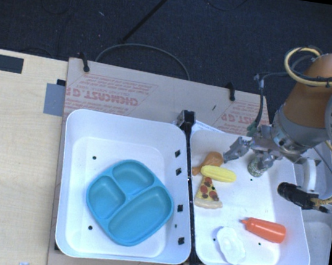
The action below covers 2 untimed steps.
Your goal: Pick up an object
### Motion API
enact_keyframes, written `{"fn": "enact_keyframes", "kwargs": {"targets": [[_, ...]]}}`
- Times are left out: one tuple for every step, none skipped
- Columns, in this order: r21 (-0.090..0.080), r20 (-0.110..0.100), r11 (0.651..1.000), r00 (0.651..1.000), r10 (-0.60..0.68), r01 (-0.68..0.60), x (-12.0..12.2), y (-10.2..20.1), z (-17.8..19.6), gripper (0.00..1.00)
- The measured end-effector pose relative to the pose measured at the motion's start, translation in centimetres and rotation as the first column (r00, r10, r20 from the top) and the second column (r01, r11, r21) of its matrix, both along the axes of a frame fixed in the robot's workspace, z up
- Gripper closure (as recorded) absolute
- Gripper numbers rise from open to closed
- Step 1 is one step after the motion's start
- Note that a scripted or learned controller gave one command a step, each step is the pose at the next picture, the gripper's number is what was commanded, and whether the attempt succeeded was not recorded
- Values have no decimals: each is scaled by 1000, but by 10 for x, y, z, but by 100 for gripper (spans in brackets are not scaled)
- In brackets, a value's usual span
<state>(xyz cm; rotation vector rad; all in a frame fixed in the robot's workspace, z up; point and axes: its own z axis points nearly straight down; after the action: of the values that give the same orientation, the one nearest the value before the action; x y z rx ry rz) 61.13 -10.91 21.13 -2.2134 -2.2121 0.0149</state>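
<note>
Right of centre, in the right bin [296, 258]: yellow corn cob [218, 174] lying with long axis nearly level across the frame, touching a brown bread piece [213, 159] above-left and just above a pizza slice [208, 193] whose narrow end points up-frame. Lower right, orange bottle [263, 229] lying on its side, long axis across the frame, narrow end toward the left, with a white oval piece [231, 244] below-left. Upper right, gripper [248, 155] hanging over the bin's upper part, fingers spread apart, clamped on nothing; in the left bin [76, 146], a blue divided plate [129, 201].
</note>
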Motion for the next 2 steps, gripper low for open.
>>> {"fn": "enact_keyframes", "kwargs": {"targets": [[-1,12,1000,1000,2,-2,3,0,8,0],[-1,6,1000,1000,1,-1,-5,-4,-53,0]]}}
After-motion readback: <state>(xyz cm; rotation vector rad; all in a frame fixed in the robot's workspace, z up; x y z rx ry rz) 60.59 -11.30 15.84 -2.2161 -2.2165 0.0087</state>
